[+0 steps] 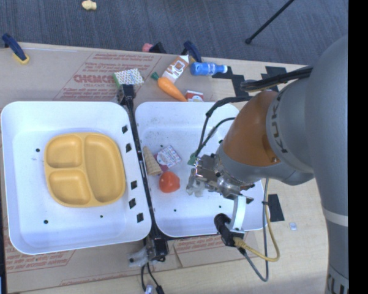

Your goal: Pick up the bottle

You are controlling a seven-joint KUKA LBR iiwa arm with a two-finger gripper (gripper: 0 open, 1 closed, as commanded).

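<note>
Reading "CHEMO…" on cardboard, bottle nearby

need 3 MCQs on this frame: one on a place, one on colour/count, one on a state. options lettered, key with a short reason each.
1. Where is the yellow divided plate?
A. left bin
B. right bin
C. on the cardboard behind the bins

2. How many compartments does that plate have?
A. two
B. three
C. four

3. How does the blue bottle lie?
A. upright in the right bin
B. on its side on the cardboard behind the bins
C. between the gripper's fingers

Key:
1 A: the plate sits inside the left bin.
2 B: two small wells and one long well show.
3 B: it lies flat beyond the right bin, while the gripper hangs low over that bin beside a red item.
</note>
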